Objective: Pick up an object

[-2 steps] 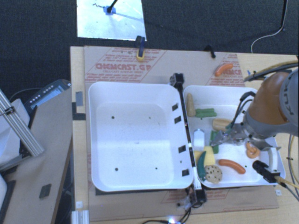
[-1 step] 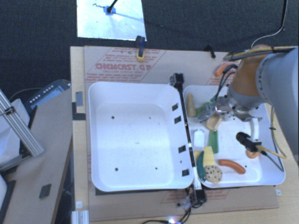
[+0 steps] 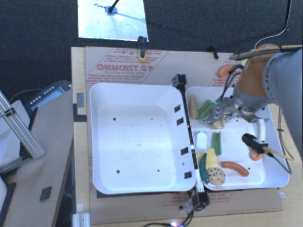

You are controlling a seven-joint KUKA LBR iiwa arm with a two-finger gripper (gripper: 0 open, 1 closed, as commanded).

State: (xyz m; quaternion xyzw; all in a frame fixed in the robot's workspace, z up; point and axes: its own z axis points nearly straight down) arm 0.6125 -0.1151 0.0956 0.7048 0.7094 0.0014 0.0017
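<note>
Gripper lowered into the right bin among small toy foods; nothing is seen held.

Camera view: the gripper (image 3: pixel 218 116) is set low in the right bin (image 3: pixel 274 174), directly over a small tan piece (image 3: pixel 218 123) beside a green pod-shaped toy (image 3: pixel 206 109); whether its jaws are parted or closed cannot be told, and no object is seen between them. The tan piece is judged light, stiff and smooth, likely to slip, so it would best be taken across its narrow middle. Close by lie a beige stick (image 3: pixel 193 107), a white block (image 3: pixel 201 139), a green bar (image 3: pixel 216 143), an orange sausage (image 3: pixel 235 168) and a speckled cookie (image 3: pixel 215 176). Room is tight toward the divider wall; more open floor is left toward the bin's right side. The left bin (image 3: pixel 137 136) offers wide floor.
</note>
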